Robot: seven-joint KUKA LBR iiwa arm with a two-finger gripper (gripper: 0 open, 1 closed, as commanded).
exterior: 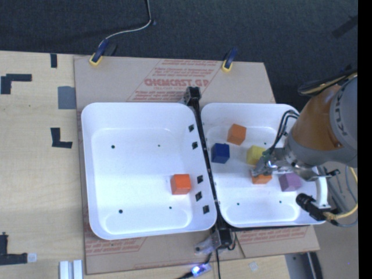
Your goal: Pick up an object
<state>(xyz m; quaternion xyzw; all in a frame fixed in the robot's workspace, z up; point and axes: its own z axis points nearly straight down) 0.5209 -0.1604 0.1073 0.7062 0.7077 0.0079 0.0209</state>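
Observation:
My gripper (263, 168) reaches down into the right bin (244, 214) from the right. Its tip sits directly over a small orange block (261, 178), with a yellow block (255, 153) just above-left and a purple block (289, 182) to the right. An orange cube (236, 133) and a blue cube (220, 153) lie further left in the same bin. Another orange cube (181, 183) rests in the left bin (116, 127).
The grey arm with its orange band (317, 124) covers the right bin's right side. A black divider strip (200, 156) runs between the bins. Cables and a black connector (311, 207) hang near the right bin's lower right corner.

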